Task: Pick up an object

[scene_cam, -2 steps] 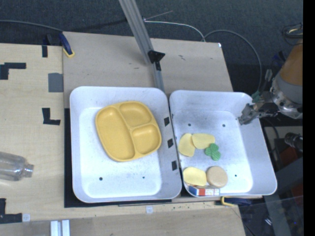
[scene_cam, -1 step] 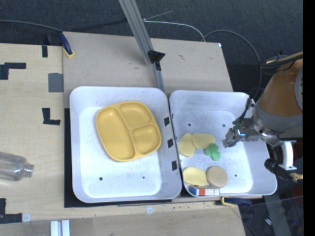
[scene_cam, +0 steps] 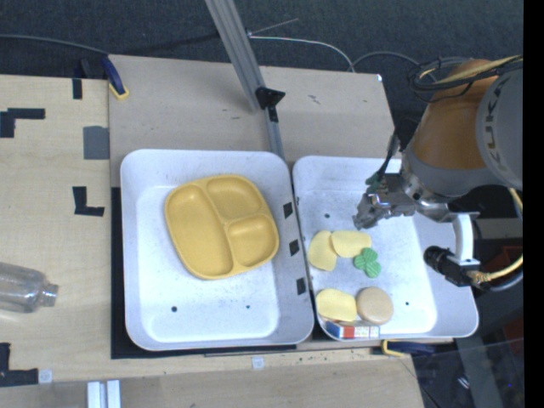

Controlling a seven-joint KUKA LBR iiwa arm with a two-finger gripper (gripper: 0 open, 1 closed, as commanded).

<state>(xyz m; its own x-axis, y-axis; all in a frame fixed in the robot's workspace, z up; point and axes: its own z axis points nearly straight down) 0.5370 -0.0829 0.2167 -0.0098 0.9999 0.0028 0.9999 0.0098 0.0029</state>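
Camera view shows "KU" lettering on the arm (scene_cam: 476,143), claw (scene_cam: 367,215) state unclear, above yellow pieces (scene_cam: 338,246).

Two bins sit side by side on the desk (scene_cam: 51,228). The left bin (scene_cam: 136,228) holds a divided plate (scene_cam: 221,225). The right bin (scene_cam: 425,304) holds a cluster of small food pieces (scene_cam: 344,270) toward its near left part. A bottle (scene_cam: 21,289) lies on the desk, well left of both bins.
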